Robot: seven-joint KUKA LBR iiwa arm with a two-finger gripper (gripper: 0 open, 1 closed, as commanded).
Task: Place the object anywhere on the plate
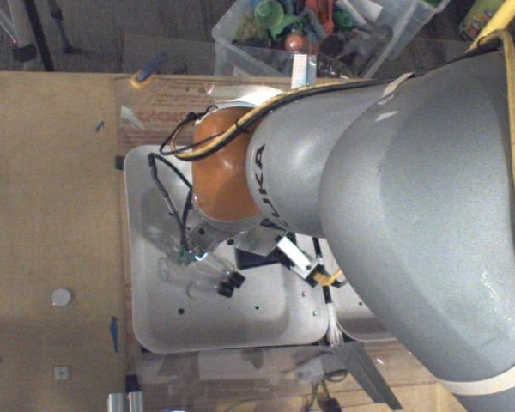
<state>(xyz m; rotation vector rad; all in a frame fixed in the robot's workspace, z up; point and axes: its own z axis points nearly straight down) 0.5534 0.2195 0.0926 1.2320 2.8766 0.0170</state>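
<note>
Arm: large grey robot arm with orange band (227,174) reaching over shallow white plastic bin (154,316).
Gripper: translucent two-finger gripper (184,264) low inside that bin; grip state cannot be told.
Object: not identifiable.

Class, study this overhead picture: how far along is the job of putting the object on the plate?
Done: the arm has reached over the left bin. In hand: its gripper hangs low above the bin floor, but I cannot tell whether it holds anything. Left: I cannot make out a plate or an object, so no placing can be confirmed.
</note>
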